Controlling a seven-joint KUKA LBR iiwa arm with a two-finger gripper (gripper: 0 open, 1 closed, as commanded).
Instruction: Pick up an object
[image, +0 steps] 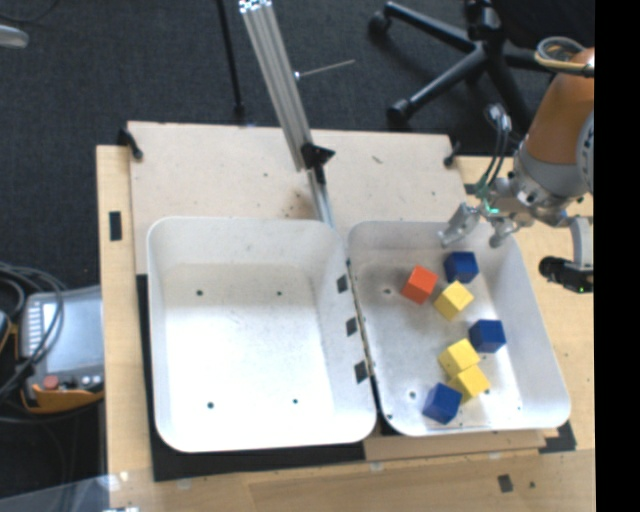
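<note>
While the left bin (190, 262) lies well apart from the work, the right bin (535, 330) carries seven small blocks. Leftmost is the orange cube (421, 284), alone on bare floor. Right of it sit a blue cube (461, 266) and a yellow cube (454, 299), nearly touching; nearer, another blue cube (487, 335), two yellow ones touching, and a blue one at the near rim. The gripper (478, 230) hovers at the far rim, just beyond the far blue cube — fingers spread, nothing between them. Judgement: blocks look rigid, light, flat-sided; the orange cube — unobstructed — suits a pinch across opposite faces.
</note>
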